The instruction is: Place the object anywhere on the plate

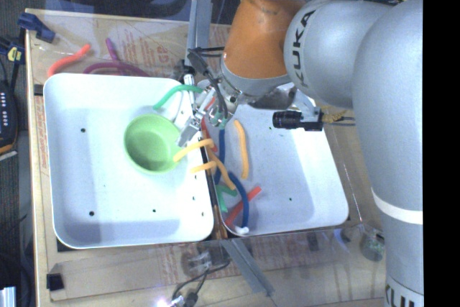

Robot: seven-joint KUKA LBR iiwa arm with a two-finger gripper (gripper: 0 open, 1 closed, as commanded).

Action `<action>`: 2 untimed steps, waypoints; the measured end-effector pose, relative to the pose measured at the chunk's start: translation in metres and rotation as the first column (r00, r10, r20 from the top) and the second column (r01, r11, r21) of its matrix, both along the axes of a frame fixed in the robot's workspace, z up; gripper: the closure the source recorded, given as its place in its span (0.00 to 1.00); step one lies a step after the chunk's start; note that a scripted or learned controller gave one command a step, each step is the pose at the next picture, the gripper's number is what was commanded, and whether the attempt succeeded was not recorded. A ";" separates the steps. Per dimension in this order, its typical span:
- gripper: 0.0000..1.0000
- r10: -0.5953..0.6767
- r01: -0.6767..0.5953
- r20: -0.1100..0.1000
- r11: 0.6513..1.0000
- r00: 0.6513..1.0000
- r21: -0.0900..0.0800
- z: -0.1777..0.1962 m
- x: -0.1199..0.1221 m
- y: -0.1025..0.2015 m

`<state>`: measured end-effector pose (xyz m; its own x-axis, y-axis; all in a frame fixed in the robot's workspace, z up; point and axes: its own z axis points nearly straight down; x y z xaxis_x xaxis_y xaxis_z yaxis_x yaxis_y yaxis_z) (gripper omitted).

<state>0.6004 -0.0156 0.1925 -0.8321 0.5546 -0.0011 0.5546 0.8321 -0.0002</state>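
Camera view: the left bin (93, 219) holds a green plate (151, 144), a round, shallow, matte plastic dish lying a little toward 2 o'clock from that bin's middle, close to the wall it shares with the right bin (309, 190). The end effector (192, 127) hangs at the plate's 3 o'clock edge, right over the seam between the bins, a thin metal finger slanting down toward the plate rim. Whether it is spread or pinched together I cannot tell; wires and the wrist crowd that spot, and nothing can be made out as held.

The object to be placed is not certain. The likeliest things are the soft, rope-like strips heaped along the seam: a yellow strip (192, 148) touching the plate's 4 o'clock rim, a second yellow strip (215, 170) below it, an orange strip (243, 147) with its long axis running 12 to 6, a blue cord (241, 208) curling toward 6 o'clock, and a red piece (251, 193). A pale green cord (172, 93) arcs from the wrist toward the plate's 12 o'clock edge.

From the end effector the nearest yellow strip lies just toward 6 o'clock, and the plate just toward 9; the coming move looks like a short carry leftward. The bench (129, 39) is pale plywood under a clear sheet.
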 end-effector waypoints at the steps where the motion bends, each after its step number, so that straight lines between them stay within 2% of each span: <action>1: 0.00 0.000 0.000 0.000 1.000 1.000 0.000 0.000 0.000 0.000; 2: 0.00 0.000 0.000 0.000 1.000 1.000 0.000 0.000 0.000 0.000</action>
